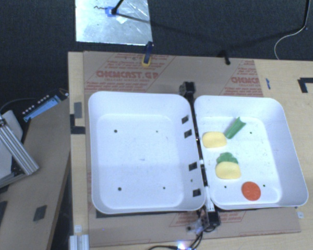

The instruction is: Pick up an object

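Gripper state cannot be told. Right bin (289, 139) holds a green stick (233, 127), two yellow lumps (214, 139) (228, 171) and a red disc (251, 190) near its front edge, all left of centre; left bin (99, 155) adjoins it.

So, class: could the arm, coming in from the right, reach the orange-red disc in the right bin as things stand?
Probably yes. The orange-red disc lies flat in the right bin, near its front edge, apart from the closest yellow piece, with nothing lying over it.
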{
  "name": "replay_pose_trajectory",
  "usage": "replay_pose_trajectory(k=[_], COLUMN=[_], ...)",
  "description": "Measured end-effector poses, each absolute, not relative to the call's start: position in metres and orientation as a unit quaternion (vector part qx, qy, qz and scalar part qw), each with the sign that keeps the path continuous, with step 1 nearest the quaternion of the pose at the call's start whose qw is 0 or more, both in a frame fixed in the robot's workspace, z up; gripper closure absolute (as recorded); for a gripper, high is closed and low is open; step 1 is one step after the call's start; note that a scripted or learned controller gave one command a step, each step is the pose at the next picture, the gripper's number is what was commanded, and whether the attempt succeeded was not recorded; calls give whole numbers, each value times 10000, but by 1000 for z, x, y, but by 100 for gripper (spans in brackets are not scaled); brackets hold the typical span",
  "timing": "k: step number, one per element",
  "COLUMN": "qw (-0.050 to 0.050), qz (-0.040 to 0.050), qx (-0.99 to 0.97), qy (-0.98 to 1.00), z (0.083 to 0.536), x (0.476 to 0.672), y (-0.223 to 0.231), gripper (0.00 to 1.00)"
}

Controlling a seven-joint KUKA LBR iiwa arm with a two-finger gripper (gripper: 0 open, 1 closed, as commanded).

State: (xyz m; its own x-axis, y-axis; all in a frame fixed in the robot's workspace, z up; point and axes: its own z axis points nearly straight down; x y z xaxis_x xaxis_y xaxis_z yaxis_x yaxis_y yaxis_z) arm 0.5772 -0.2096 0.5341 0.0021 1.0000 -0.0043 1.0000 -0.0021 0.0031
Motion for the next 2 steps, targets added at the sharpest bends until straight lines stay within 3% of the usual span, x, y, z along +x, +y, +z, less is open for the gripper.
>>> replay_pose_trajectory(k=[1,2], qw=[10,-9], qz=[8,0], qx=[7080,7038], qy=[7062,7104], z=[536,479], x=[486,487], y=[-207,-137], gripper=[100,100])
